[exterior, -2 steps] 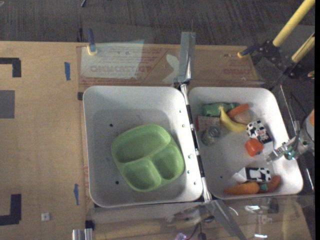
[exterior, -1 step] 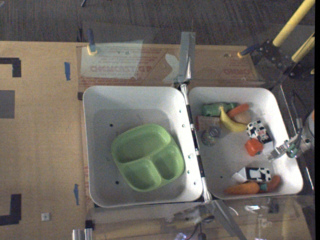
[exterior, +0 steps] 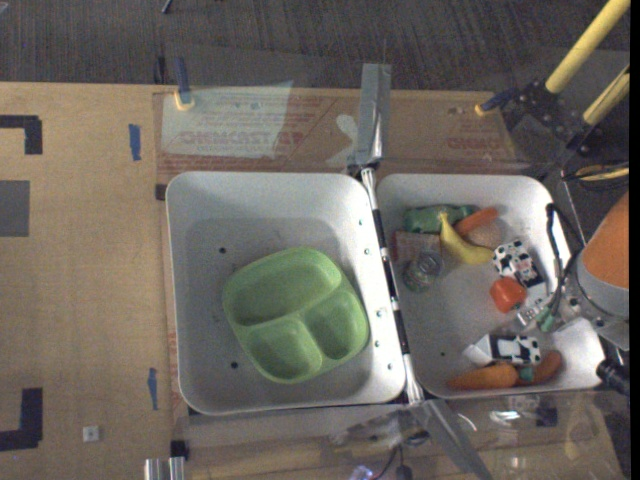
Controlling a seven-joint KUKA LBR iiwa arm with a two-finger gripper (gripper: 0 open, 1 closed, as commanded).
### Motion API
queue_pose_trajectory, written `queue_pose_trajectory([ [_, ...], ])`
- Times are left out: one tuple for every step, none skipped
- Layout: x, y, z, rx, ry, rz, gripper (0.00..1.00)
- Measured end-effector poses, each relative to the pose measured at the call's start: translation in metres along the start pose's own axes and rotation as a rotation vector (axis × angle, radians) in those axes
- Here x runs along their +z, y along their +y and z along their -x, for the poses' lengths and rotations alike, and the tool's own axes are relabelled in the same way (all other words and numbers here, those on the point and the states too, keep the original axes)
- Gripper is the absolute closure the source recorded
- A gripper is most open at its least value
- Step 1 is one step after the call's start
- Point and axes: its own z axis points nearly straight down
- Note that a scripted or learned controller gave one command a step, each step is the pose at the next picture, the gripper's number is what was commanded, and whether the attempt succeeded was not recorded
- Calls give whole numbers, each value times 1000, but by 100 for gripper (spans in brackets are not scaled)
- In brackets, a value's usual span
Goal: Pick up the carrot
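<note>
Two white bins sit side by side. Left bin (exterior: 190,298) holds a green divided plate (exterior: 295,313). Right bin (exterior: 440,338) holds a banana (exterior: 462,248), two cow-patterned cartons and the carrot (exterior: 485,376), lying along the near wall. Gripper (exterior: 548,313) hangs at the right edge, nothing seen in it; how far it is open I cannot tell.

I work in a robotics lab. My bench (exterior: 80,268) is plain board marked with black squares and bits of blue tape (exterior: 134,141) (calibration marks, by the look). Two white bins (exterior: 200,208) sit bolted side by side on it, a tripod's yellow legs (exterior: 598,28) stand beside it, and grey carpet (exterior: 300,18) lies beyond.
</note>
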Motion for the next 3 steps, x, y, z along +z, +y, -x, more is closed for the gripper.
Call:
queue_pose_trajectory([
  [-86,-5,14,-40,2,-2,100],
  [-95,-5,15,-39,-1,0,100],
  [-49,-7,15,-48,5,-5,100],
])
